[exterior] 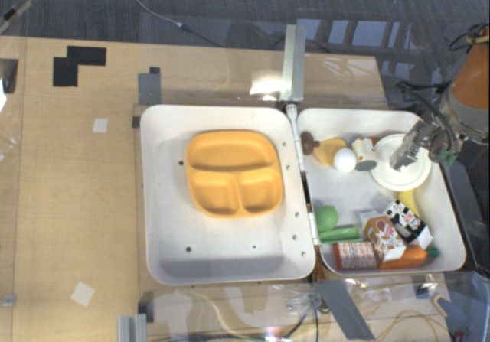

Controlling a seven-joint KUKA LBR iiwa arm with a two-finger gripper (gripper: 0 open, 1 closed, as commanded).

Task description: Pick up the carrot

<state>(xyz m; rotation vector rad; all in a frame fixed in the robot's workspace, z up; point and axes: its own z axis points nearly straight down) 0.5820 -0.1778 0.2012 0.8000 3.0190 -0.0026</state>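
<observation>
Orange carrot [406,258] at bin [452,210] front; gripper [403,157] above plate [417,174].

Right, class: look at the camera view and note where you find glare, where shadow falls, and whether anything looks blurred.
In the camera view, glare whitens the bench just behind the two bins; a soft shadow lies along the near floor of the left bin; the gripper over the white plate looks slightly smeared; the carrot at the right bin's near edge is fairly sharp.
</observation>
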